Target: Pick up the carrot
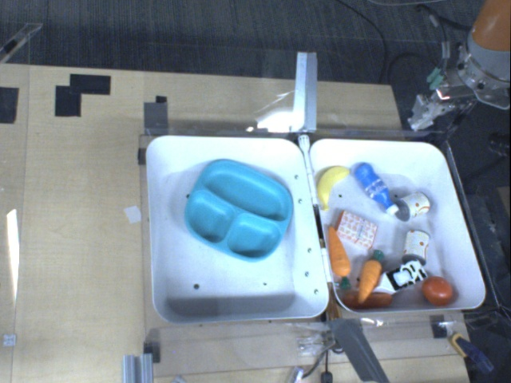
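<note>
closest in, against the near wall of the white bin (467, 238) on the view's right, lies the carrot (369, 282). it is packed in tight: a black-and-white toy (407, 275) touches its right flank, a red piece (382, 299) lies under its tip, and a tomato (437, 291) sits a little further right. its long axis runs near-to-far, leaning slightly. the green top points away from the camera and a touch to the view's right, and the narrow tip points at the near wall.

the gripper (435, 106) hangs beyond the bin's far right corner, well apart from the carrot. whether it is clenched or released i cannot tell at this size.

risks, as i judge them:
- a second slim orange piece (338, 254) lies just left, beside the divider, so a descent aimed slightly off could take the wrong item.
- closing along the carrot's length rather than across it would likely slip off the taper.
- the crowding may block one side of the grasp or drag the toy up too.
- the near wall leaves little room around the tip.

the other bin (160, 214) holds a blue divided plate (238, 207).
</note>
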Robot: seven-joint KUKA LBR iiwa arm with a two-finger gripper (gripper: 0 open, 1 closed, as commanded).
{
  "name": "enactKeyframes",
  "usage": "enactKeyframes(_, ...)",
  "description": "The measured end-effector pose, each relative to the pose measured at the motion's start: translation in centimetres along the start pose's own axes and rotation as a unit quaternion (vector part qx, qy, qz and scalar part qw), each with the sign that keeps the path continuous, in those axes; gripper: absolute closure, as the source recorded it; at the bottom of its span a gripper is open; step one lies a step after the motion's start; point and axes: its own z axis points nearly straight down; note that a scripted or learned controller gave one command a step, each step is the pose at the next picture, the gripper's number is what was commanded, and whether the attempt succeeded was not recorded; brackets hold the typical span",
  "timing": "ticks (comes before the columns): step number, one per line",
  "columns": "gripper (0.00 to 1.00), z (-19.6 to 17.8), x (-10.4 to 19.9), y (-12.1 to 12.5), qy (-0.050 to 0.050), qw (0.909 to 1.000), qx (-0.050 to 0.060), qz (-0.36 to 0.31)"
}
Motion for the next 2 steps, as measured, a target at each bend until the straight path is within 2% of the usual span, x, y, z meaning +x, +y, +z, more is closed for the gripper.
enactKeyframes(1, 1.0, -1.3, 0.1, 0.2, -0.002, 1.0, -0.004, -0.002)
enactKeyframes(2, 1.0, 3.1, -1.7, -0.4, 0.001, 0.999, 0.002, -0.046)
